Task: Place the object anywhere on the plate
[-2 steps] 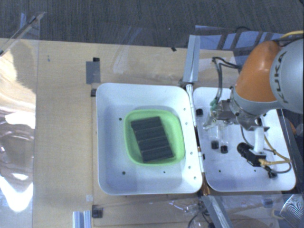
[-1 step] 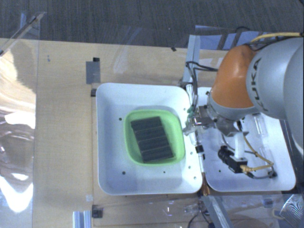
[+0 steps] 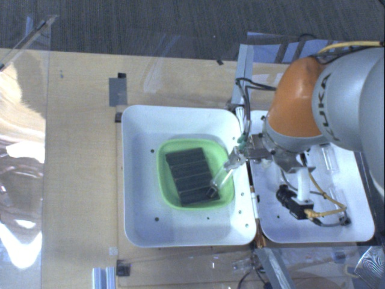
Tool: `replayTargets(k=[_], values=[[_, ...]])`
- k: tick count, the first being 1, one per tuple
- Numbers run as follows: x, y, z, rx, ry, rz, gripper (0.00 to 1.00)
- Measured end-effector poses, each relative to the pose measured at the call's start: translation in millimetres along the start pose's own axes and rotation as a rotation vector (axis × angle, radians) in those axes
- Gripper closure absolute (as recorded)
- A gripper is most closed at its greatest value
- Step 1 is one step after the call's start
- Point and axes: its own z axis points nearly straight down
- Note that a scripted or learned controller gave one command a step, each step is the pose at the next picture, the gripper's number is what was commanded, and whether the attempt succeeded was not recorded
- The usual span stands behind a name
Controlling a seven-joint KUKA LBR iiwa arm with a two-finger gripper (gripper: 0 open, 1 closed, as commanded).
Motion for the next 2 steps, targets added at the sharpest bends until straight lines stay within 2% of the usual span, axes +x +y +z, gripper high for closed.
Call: replayTargets(k=[1,2], values=[[-47.2,20.3,-0.8,-0.003,-0.001,-0.017,0.0],[-36.4,28.7,-7.9,-0.001,-0.001,0.017,0.0]])
